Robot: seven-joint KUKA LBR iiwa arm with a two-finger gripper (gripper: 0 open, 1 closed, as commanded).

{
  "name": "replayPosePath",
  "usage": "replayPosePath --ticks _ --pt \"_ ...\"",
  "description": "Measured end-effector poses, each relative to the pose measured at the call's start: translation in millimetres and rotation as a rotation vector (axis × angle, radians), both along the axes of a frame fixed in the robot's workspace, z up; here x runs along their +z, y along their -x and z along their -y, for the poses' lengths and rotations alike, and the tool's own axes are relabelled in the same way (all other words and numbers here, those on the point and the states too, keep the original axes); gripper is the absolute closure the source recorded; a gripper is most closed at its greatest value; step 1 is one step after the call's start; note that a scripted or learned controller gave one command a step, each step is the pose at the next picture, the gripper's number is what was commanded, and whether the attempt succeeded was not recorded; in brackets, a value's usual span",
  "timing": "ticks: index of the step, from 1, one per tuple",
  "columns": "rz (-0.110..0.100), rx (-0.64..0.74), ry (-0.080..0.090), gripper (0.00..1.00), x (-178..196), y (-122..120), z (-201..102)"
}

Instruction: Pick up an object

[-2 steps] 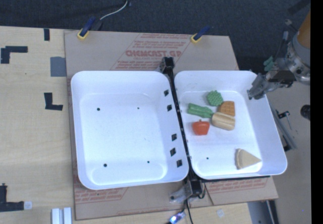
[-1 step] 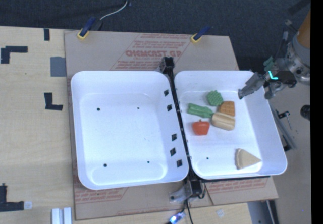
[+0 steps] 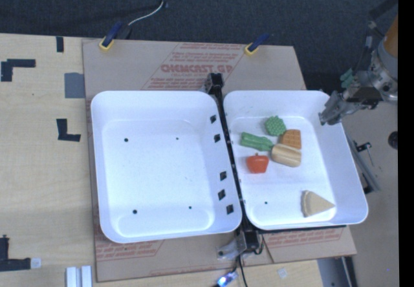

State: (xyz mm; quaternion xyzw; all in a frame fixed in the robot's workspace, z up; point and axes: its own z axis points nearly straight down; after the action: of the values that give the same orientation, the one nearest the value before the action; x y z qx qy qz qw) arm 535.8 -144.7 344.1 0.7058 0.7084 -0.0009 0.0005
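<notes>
Gripper (image 3: 331, 113) hung over the right bin's far right rim, holding nothing; whether it was open could not be told. Both shallow white plastic bins (image 3: 155, 169) rested on a brown cardboard sheet (image 3: 187, 69) over a pale wooden bench (image 3: 39, 169). Clustered mid-bin lay a green knobbly toy (image 3: 275, 126), green pod (image 3: 256, 141), orange block (image 3: 291, 138), tan roll (image 3: 286, 155) and red tomato (image 3: 257, 163); a beige wedge (image 3: 315, 203) lay apart, near the front rim
</notes>
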Motion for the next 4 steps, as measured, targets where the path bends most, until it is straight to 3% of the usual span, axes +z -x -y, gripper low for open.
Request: replayPosePath --ticks 1,2,3,4 --pt "-0.001 0.000 0.000 0.00 0 0 0" --pt "0.014 0.000 0.001 0.00 136 17 -16" --pt "0.008 -0.002 0.000 0.00 195 41 -21" --pt "0.001 -0.004 -0.001 0.00 191 52 -7"
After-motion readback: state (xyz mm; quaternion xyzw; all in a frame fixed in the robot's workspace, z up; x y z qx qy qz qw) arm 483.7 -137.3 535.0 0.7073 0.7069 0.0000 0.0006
